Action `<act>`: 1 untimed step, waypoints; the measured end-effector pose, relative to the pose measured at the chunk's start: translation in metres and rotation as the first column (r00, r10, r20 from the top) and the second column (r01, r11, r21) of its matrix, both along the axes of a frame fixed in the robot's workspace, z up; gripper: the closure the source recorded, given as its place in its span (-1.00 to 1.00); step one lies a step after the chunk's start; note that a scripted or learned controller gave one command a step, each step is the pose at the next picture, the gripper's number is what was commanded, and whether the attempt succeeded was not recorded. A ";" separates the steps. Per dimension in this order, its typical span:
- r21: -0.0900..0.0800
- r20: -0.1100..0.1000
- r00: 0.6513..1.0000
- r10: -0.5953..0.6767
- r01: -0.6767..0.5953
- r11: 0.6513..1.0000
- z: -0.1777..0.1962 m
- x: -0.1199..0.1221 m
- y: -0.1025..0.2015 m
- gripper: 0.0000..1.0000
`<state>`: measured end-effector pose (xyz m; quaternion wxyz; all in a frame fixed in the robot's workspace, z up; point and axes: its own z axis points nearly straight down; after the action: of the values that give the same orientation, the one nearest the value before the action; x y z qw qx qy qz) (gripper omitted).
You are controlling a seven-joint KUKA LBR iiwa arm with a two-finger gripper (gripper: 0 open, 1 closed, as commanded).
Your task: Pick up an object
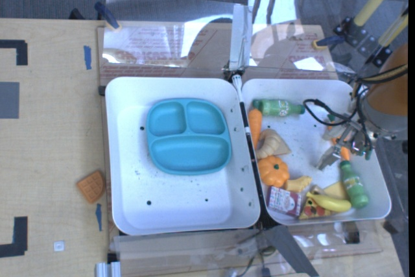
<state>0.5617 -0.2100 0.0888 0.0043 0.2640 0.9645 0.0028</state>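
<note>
The right bin (302,137) holds several toy foods. A green bottle (279,108) lies at the back, with a carrot (255,126) and a beige wedge (272,143) along the left wall. An orange pumpkin (273,171), a red carton (285,200) and a banana (328,202) sit toward the front. A second green bottle (354,186) with an orange cap lies at the right. My gripper (338,151) hangs low over the bin's right side, just above that bottle's cap end. Nothing is visibly lifted.
The left bin (123,159) holds a blue divided plate (188,136). A small brown waffle-like piece (91,185) lies on the wooden bench left of the bins. A black cable (318,108) loops from the wrist over the right bin's back. Clear panels stand behind both bins.
</note>
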 end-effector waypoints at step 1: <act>-0.008 0.014 1.000 0.001 -0.001 1.000 0.014 0.004 -0.001 1.00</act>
<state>0.5657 -0.2112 0.1027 0.0122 0.2633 0.9646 0.0009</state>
